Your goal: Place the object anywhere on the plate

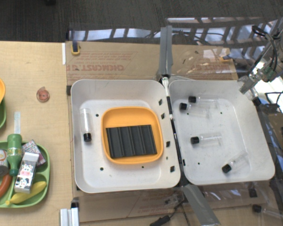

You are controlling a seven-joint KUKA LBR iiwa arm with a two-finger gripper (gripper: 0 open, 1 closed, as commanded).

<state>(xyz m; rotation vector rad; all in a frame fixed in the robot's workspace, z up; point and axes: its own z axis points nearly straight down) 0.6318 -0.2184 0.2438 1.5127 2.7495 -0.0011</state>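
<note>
Gripper (pixel 254 77) sits at the right bin's far-right edge, holding nothing; can't tell its opening. Near to far in the right bin (pixel 254 168): clear vials with black caps, nearest vial (pixel 233 164), middle vial (pixel 205 139), two far ones (pixel 198 102). Left bin: orange plate (pixel 131 117) with a dark ridged block (pixel 132 141) on it, another vial (pixel 86 125) beside it. Step looks like pre-grasp; next move calls for descending on one vial, then carrying it left onto the plate.
</note>
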